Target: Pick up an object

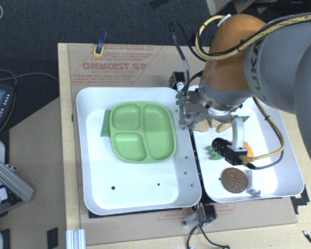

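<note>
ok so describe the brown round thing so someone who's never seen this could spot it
Find the right-hand white bin, the one under the arm. Near its front edge lies a flat brown disc, cookie-like. It is the bin's one round brown item, in front of the orange piece.

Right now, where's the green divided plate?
In the camera view, the green divided plate lies in the left bin, toward its upper right, close to the edge shared with the right bin and just left of the arm's wrist.

Divided plate [143, 132] sits in left bin [93, 175]; round disc [234, 180] in right bin [285, 175], near its front edge.
</note>
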You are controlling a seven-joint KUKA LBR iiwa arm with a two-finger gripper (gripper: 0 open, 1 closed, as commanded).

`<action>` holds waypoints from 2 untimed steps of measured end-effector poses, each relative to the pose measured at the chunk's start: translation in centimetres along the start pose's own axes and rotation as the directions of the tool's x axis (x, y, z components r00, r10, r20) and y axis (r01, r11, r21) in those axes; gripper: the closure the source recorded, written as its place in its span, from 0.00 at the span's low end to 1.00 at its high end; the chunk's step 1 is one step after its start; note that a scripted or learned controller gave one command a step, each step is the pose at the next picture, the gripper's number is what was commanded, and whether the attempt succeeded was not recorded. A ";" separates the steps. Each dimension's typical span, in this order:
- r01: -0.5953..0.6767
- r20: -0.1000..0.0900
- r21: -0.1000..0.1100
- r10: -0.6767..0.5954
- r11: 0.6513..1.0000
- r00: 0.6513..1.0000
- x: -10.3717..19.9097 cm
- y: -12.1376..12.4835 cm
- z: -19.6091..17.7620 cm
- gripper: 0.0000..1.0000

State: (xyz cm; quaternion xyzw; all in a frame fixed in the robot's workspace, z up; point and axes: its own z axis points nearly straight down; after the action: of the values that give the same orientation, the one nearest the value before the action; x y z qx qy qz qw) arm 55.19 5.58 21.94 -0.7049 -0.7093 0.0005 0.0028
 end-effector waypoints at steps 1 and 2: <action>-0.006 0.003 -0.007 0.006 1.000 1.000 -0.6 -0.2 -1.5 1.00; -0.006 0.003 0.001 0.006 1.000 1.000 -0.4 -0.3 0.5 1.00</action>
State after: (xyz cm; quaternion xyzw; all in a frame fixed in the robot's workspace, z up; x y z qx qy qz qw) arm 54.88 5.18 21.48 -0.7071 -0.7071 0.0018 0.0019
